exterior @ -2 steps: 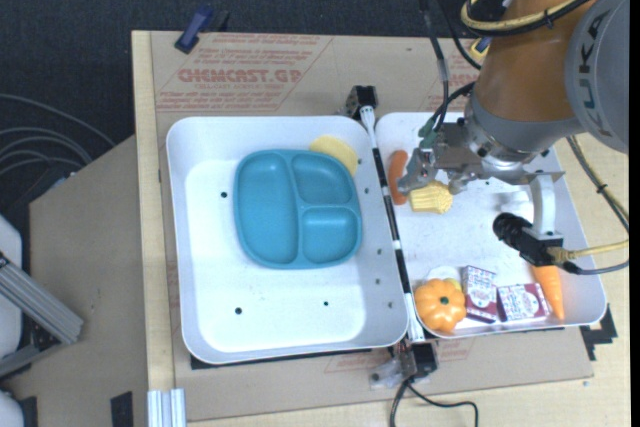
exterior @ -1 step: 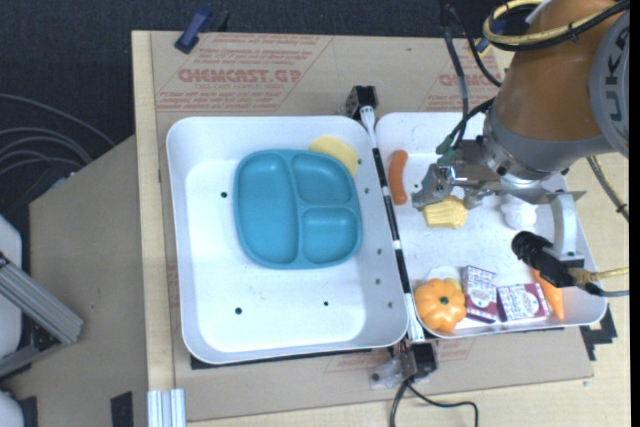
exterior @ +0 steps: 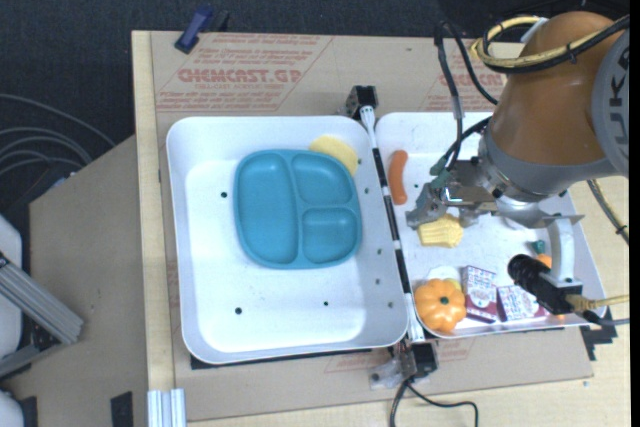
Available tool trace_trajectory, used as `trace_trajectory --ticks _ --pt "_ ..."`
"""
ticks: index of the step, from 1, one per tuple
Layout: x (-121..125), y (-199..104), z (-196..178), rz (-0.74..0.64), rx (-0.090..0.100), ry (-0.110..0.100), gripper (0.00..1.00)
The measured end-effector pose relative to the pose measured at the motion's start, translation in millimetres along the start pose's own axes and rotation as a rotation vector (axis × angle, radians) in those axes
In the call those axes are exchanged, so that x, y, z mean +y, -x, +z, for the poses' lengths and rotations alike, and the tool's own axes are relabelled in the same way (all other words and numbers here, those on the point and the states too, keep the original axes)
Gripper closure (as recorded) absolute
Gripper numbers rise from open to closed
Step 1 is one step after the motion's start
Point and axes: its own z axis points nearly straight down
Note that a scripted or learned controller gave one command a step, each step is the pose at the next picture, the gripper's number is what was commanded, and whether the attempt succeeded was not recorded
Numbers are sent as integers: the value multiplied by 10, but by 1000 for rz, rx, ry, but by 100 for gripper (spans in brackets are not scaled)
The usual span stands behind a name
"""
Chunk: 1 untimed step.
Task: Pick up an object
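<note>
- Gripper: you see it low over the right bin, hanging from the orange-banded wrist, which reaches in from the right side of the view. Its metal tip sits just above a pale yellow toy food piece; whether it is released, clenched or grasping anything cannot be told from this angle.
- Nearest target: the yellow piece lies directly below the gripper tip, touching or nearly touching it. Its long axis runs roughly left to right across the bin.
- Key relation: judged from this view, the coming move is a short drop straight down, not a sideways reach; the grip should close across the piece's short axis.
- Other candidates in the right bin: an orange carrot-like stick against the bin's left wall, a toy pumpkin in the near corner, and small printed packets just beside it.
- Left bin: it holds a blue divided plate and a yellow round object at its far edge, well apart from the gripper.
</note>
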Motion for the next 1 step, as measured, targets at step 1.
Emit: trace_trajectory --ticks 1 --pt "170 -611 145 -1 -1 3 100"
